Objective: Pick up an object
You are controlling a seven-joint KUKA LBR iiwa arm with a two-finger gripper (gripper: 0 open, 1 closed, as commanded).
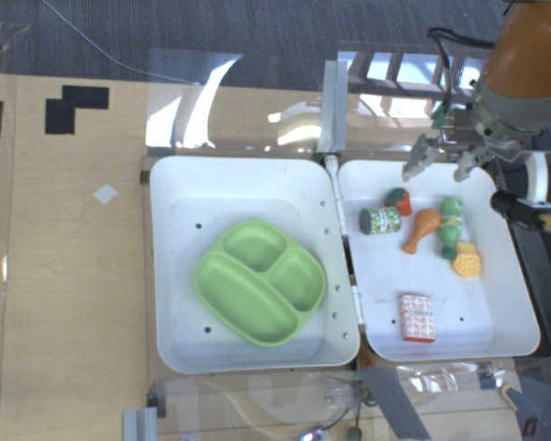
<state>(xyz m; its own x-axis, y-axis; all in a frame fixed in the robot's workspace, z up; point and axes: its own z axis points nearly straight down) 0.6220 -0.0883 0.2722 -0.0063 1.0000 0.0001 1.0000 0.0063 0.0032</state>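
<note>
**Fingers spread and bare over the right bin's far edge, toys lying just nearer the front**

Fingers (448, 160) hang parted with nothing between them, one tip toward the bin divider and the other toward the bin's far right corner. They sit above the far rim of the right bin (505, 338), the arm (533, 44) reaching in over that corner.

Every candidate lies toward the front of the bench from the fingers, so the coming move is, by my reading, a short pull frontward and then a descent. Closest is the small red and green toy (399, 199), near the far edge and slightly toward the divider. Just beside it, on the divider side, lies the can (379, 220), on its side with its long axis running across the bin. The drumstick (421, 229) lies on a diagonal, thick end toward the far right, thin end toward the front and the divider. The green toy (451, 220) sits almost straight frontward of the right fingertip, with the corn (466, 260) touching or nearly touching it on the front side. The red box (417, 317) stands well apart, near the front edge.

The left bin (174, 246) holds a green divided plate (262, 283), well apart from the fingers.

The cluster is tight, so a grasp on the drumstick would probably want the fingers closing across its diagonal, not along it.
</note>
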